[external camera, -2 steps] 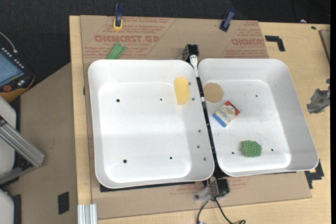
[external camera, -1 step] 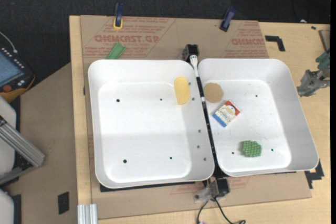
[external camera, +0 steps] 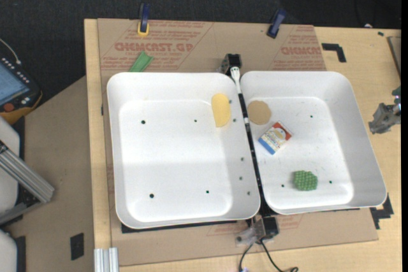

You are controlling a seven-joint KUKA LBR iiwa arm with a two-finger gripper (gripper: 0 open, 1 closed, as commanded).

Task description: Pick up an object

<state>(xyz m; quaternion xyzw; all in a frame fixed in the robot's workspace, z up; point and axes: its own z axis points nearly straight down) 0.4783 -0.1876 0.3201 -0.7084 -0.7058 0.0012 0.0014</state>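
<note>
Looking down at a slant on a desk (external camera: 64,130) covered by a brown cardboard sheet (external camera: 191,41), with two shallow white bins side by side on it.

Nearest the viewer, in the right bin (external camera: 338,137), a small bumpy green ball (external camera: 305,180) sits close to the near wall. A little farther in, toward the bin's left side, a small red, white and blue packet (external camera: 275,138) lies tilted. Beyond it, just beside the bin's left wall, is a flat round tan disc (external camera: 259,113).

In the left bin (external camera: 166,156), a pale yellow oblong piece (external camera: 220,109) lies at the far right, near the wall shared with the other bin.

At the right edge of the scene, outside the right bin and level with the disc, a grey metal end effector (external camera: 386,116) shows in part. I cannot tell whether it is spread or pressed together, and nothing is seen held in it.

Farther back, a green strip (external camera: 140,62) lies on the cardboard, and two blue clamps (external camera: 144,17) grip its far edge.
</note>
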